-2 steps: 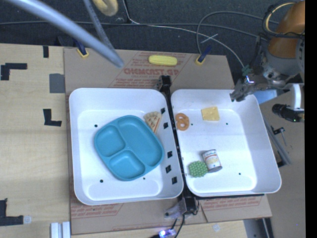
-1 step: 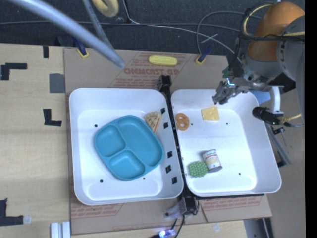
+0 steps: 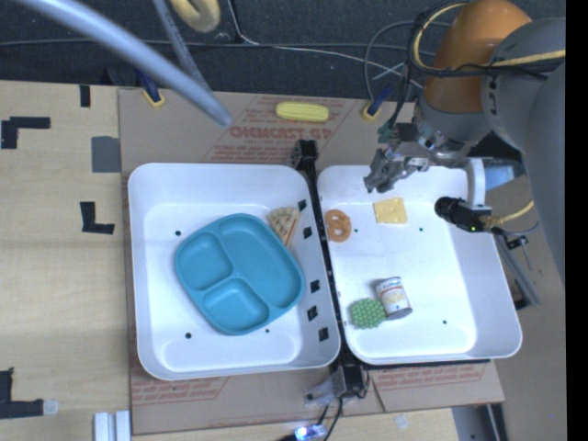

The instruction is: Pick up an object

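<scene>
Inside the right bin (image 3: 487, 333) lie cheese (image 3: 390, 211), pretzel (image 3: 337, 224), can (image 3: 393, 296); tool (image 3: 378, 182) state unclear

Around the can (image 3: 393, 296) in the right bin (image 3: 478, 329), the floor toward the right wall is free. A green ball (image 3: 367, 313) touches its left side. The cheese slice (image 3: 390, 211) and pretzel (image 3: 337, 224) lie well behind it.

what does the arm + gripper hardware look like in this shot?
Grey KUKA arm with a rounded orange band above the wrist. Thin dark cables loop around it. The gripper is small, dark metallic grey. A black cylindrical part juts from a white bracket beside it.
</scene>
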`<action>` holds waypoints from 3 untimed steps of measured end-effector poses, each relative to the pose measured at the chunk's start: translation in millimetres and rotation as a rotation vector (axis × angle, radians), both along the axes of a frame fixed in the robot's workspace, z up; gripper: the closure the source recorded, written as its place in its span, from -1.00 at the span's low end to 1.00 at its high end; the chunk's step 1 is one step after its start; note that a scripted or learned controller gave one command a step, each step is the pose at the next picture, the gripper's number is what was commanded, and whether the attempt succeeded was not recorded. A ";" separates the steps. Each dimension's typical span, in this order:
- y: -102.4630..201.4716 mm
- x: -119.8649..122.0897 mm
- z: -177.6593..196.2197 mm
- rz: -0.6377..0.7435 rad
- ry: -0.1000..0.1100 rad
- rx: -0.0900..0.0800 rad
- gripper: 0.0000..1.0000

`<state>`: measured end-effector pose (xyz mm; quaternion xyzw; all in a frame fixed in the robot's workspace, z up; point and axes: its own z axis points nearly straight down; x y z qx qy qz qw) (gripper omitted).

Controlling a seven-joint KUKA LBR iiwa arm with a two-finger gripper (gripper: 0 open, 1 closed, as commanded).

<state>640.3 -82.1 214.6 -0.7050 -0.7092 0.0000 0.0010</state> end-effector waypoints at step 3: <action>145.6 -39.6 21.1 0.001 -0.001 0.000 1.00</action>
